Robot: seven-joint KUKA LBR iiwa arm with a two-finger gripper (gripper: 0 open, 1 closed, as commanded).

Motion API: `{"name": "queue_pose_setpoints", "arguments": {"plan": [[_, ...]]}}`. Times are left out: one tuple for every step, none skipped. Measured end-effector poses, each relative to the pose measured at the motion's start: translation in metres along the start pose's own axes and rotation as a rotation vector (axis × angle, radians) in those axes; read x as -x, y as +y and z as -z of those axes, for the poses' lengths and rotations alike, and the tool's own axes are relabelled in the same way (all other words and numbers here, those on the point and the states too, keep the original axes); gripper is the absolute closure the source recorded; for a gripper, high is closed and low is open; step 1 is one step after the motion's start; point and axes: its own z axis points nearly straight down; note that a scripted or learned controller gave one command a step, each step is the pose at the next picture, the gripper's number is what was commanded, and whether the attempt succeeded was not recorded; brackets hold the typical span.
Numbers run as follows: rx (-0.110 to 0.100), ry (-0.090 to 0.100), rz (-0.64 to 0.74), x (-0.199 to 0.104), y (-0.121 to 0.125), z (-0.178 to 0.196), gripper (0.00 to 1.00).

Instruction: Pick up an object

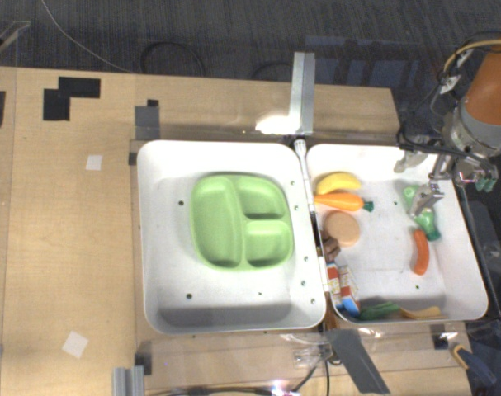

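Note:
My gripper point(429, 198) hangs over the far right part of the right bin point(382, 254), just above a small green object point(429, 224). Another small green piece point(409, 194) lies just left of it. An orange-red pepper-like item point(420, 252) lies a little nearer the front. Along the bin's left side sit a yellow banana point(338, 181), an orange carrot point(342, 200) and a round tan item point(342, 226). The arm's orange band point(491, 97) is at the upper right.
A green divided plate point(238, 221) lies in the left bin point(163, 295). At the right bin's front left lie a small brown item point(328, 242), a red-and-white box point(342, 281), a green vegetable point(382, 308) and a tan piece point(421, 312). A metal post point(303, 97) stands behind the bins.

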Motion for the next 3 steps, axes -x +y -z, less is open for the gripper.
{"name": "queue_pose_setpoints", "arguments": {"plan": [[-0.002, -0.008, -0.082, -0.004, -0.034, -0.116, 0.00], [-0.004, -0.017, -0.074, -0.001, -0.032, -0.103, 1.00], [-0.003, -0.009, 0.169, 0.043, -0.034, 0.039, 1.00]]}}
